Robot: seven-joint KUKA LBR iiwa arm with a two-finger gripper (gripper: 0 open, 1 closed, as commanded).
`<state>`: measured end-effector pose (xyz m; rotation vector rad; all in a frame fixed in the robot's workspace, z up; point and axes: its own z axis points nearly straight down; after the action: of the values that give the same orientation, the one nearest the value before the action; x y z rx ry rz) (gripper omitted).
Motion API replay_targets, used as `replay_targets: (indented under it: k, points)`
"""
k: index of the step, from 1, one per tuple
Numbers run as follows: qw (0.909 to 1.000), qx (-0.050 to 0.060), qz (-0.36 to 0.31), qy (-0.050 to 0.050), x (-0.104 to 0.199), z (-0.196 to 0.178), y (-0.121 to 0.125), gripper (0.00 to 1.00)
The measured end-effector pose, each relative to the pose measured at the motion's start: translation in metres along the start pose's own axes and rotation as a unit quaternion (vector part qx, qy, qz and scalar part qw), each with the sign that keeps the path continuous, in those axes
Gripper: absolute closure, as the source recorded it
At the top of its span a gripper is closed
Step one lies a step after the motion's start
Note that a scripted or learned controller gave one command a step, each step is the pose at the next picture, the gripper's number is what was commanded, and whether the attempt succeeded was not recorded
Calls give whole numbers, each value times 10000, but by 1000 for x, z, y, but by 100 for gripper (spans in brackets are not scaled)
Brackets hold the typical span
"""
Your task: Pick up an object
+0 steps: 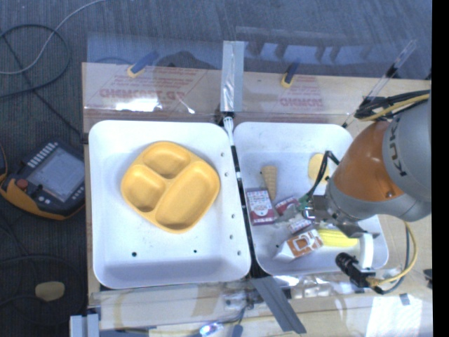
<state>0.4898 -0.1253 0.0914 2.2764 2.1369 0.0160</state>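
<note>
So far nothing looks lifted: the end effector [309,213] hangs low over the right bin [287,135]; its grip can't be told.

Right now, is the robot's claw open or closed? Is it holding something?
Gripper: cannot tell if it is open or closed. It is low in the right bin, among the small packets; no object is visibly held.

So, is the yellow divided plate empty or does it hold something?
Empty: all three compartments of the yellow divided plate show bare yellow in the left bin.
</note>
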Motion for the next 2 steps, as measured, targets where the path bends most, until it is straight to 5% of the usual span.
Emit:
replay_targets:
  k: [1, 2]
  points:
    - [9997, 42, -252, -7, 13, 1, 45, 0]
    - [9996, 40, -265, 15, 15, -8, 46, 100]
